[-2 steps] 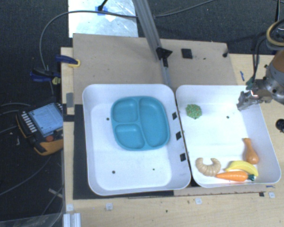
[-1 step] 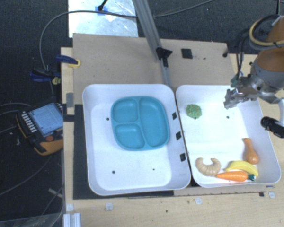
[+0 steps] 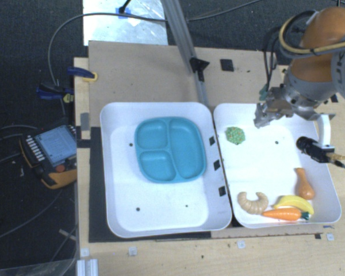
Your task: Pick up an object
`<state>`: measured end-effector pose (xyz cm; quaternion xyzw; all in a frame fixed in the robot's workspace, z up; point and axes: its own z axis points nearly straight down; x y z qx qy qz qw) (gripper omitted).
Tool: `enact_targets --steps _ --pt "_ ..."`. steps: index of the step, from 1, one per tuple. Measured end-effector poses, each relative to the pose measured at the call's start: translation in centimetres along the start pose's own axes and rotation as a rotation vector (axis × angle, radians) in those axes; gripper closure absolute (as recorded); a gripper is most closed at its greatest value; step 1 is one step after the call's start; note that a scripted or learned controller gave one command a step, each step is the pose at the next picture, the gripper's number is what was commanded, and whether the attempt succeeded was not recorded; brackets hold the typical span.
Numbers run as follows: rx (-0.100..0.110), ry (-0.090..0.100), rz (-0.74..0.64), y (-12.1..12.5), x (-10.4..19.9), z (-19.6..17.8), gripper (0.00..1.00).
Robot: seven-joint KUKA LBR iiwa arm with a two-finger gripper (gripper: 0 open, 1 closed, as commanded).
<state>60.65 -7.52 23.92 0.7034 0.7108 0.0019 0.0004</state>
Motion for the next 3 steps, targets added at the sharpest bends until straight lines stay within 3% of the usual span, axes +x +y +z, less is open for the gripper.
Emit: enact_targets --steps 3 --pt "0.001 0.000 0.000 0.5 15.4 -0.1 1.00"
